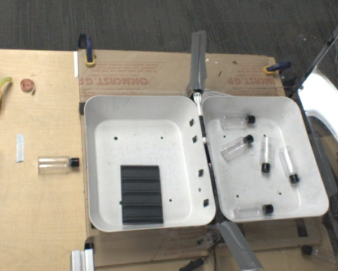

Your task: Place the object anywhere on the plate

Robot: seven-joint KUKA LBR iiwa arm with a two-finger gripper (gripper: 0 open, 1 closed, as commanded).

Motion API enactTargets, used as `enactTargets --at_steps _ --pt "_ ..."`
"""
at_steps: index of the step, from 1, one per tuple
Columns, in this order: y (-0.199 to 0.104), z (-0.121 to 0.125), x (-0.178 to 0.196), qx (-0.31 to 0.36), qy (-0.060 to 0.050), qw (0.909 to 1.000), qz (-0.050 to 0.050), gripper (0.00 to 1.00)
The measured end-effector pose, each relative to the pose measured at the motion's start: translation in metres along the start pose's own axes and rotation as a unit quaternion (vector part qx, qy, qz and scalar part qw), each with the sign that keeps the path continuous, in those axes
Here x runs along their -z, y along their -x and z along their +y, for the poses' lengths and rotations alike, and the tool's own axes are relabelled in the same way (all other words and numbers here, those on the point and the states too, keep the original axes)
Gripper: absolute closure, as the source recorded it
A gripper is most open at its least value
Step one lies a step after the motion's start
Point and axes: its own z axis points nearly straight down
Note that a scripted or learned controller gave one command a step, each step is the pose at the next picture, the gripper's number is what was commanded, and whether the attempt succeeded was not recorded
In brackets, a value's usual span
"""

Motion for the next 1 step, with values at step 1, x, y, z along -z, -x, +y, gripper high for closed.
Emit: enactTargets --at_steps 1 --pt "-0.0803 -0.0799 0.0 -0.018 0.0 0.9998 0.001 0.0"
